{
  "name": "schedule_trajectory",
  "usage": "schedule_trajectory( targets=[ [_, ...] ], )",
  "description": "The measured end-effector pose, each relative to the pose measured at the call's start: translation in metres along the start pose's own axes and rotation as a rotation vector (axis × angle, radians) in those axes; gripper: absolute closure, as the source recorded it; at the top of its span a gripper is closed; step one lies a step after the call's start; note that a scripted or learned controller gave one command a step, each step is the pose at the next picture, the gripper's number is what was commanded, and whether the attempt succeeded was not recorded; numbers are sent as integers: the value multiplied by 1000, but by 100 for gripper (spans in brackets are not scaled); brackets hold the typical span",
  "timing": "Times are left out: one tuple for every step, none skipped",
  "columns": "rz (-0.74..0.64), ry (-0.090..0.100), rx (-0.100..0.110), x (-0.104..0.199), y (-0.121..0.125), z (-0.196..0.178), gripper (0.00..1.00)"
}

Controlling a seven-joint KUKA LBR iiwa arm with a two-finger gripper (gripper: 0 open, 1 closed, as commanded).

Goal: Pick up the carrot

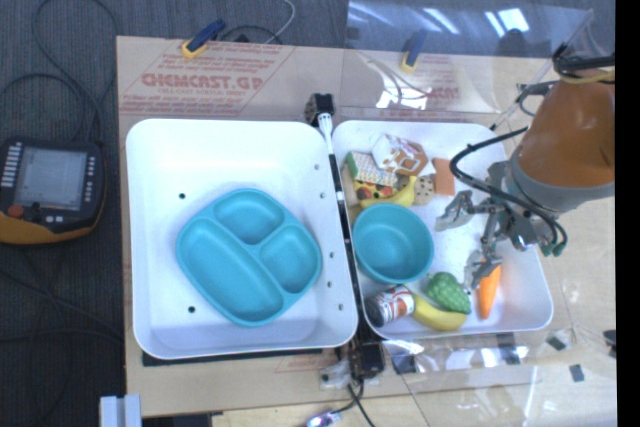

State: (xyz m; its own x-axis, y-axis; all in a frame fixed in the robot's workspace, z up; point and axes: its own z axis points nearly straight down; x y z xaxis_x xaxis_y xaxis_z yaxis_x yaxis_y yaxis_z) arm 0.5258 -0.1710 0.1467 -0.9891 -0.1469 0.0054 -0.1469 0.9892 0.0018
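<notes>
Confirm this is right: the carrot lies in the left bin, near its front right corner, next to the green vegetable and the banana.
One thing is wrong: the carrot lies in the right bin, not the left one. The camera view shows it near that bin's front right corner, beside the green vegetable and the banana. The left bin holds the blue divided plate.

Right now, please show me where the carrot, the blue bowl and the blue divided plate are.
carrot (pixel 487 292): camera view, middle of its orange body.
blue bowl (pixel 392 242): camera view, inner floor.
blue divided plate (pixel 249 256): camera view, its central ridge.
</notes>
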Motion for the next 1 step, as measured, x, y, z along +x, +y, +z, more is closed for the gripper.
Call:
schedule_trajectory(
  targets=[
    [-80,-18,4,11,-49,55,0]
  ],
)
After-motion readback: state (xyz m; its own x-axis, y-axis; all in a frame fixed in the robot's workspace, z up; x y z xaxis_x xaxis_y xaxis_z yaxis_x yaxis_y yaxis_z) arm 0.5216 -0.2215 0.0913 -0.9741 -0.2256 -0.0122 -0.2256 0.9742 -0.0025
